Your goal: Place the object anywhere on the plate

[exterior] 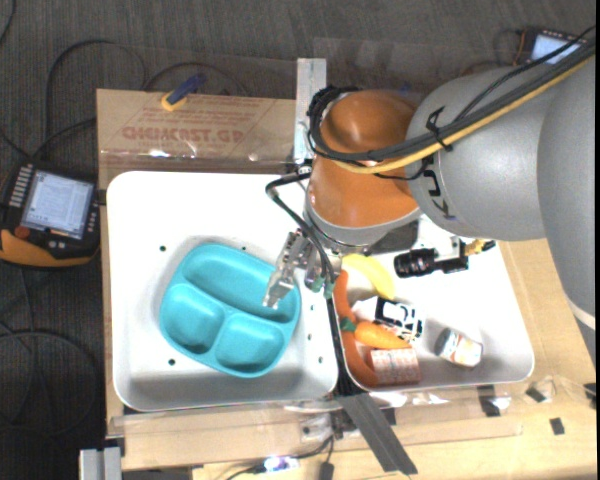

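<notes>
From my seat I see the gripper (280, 290) hanging over the right edge of the blue plate (215, 313), which sits in the left bin (140, 228). Its fingers look set a narrow gap apart, and I see nothing between them, though the metal is small and blurred there, so I hold that loosely. The things to choose from lie in the right bin (500, 308): a banana (372, 271) near the divider, a carrot (375, 336) below it, a small black-and-white box (400, 315), a can (392, 365) on its side and a little jar (458, 347). I judge that none of them is on the plate, so the task looks unfinished. The risk from here is plain: if the program opens the fingers and retreats as though it had delivered something, the plate stays bare. Should it go back for another pick, the crowded pile by the divider could make the fingers nudge the carrot or can aside rather than close on one.
</notes>
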Tool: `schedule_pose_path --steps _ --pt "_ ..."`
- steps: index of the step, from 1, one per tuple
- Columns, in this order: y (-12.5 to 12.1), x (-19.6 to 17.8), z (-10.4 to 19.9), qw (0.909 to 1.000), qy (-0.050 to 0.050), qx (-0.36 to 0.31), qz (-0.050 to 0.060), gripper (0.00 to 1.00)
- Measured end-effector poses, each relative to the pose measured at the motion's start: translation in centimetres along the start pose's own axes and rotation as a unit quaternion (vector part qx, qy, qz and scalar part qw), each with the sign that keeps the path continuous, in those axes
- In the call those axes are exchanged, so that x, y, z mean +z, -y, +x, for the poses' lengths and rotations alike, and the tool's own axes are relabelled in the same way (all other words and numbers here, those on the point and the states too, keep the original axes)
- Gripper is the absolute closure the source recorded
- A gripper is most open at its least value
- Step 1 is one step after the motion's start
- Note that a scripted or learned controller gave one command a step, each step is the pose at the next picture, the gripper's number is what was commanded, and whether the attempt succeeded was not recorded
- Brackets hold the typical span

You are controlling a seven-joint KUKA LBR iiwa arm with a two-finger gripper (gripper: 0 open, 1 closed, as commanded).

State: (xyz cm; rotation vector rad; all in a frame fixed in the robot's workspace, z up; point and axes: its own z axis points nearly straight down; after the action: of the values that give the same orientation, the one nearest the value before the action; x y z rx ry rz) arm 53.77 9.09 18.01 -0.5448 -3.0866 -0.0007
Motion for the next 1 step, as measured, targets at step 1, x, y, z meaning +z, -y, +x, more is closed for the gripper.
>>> schedule_pose_path --steps 1 --pt "-10.82 6.82 9.96 0.9992 -0.002 -0.04 0.002 1.0"
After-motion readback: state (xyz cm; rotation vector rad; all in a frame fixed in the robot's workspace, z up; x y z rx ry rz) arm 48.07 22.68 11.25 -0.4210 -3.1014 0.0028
